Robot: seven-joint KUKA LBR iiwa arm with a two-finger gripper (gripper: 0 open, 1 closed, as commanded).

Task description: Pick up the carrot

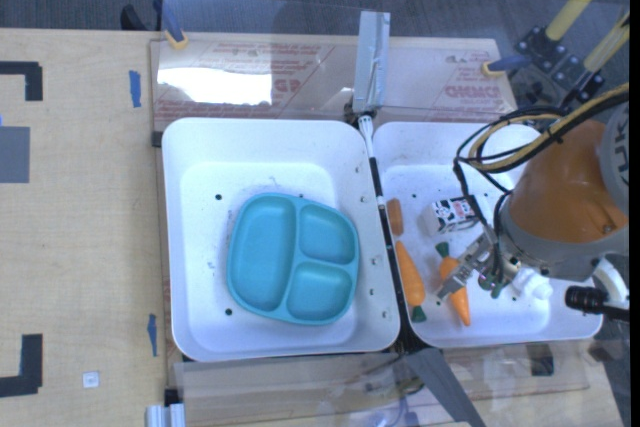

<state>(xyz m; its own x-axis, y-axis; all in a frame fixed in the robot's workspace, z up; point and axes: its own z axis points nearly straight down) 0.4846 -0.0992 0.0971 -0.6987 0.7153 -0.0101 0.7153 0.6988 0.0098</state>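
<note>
Left bin point(190, 245) has bare floor around the blue divided plate point(293, 258). Right bin point(420, 150) is tighter: 3 orange pieces, a small white box point(455, 213), and the arm point(560, 205) crowding its right half.

Quick count from my feed: two white bins point(262, 140) side by side. One blue divided plate point(293, 258), three sections in it. I make out two carrots point(409, 279), maybe a third small orange piece point(447, 267), can't tell. One little brown sausage-shaped thing point(395, 215), one small white packet point(455, 212). One arm point(565, 205).
</note>
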